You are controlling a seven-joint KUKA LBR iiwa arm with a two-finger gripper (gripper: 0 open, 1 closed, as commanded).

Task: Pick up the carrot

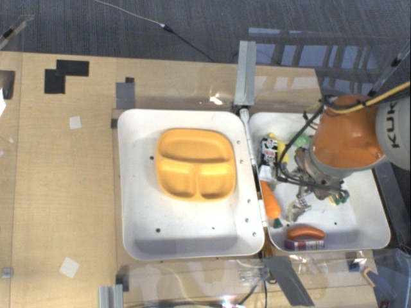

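The pale wooden bench fills most of the camera view, with dark grey carpet beyond its twelve o'clock edge. Two shallow white plastic bins sit side by side on it. The left bin is the larger in view and carries a yellow moulded plastic tray with three compartments slightly toward twelve o'clock of its centre. The right bin touches the left one along a shared rim.

The grey arm with its broad orange band reaches in from three o'clock and hangs over the right bin's centre, covering much of its floor. Below the band, the two-finger metal gripper points down toward the bin floor around six o'clock of the wrist. The fingers look slightly apart, with nothing visible between them.

The long orange carrot with a small green tip lies in the right bin along its nine o'clock wall, running roughly twelve to six with the green end at six o'clock. It sits just beside the gripper, at its nine o'clock, not touching it.

A red and brown sausage-like toy rests near the six o'clock wall. A small black and white packet lies at twelve o'clock of the carrot. A small yellow-green piece peeks out at the wrist's four o'clock.
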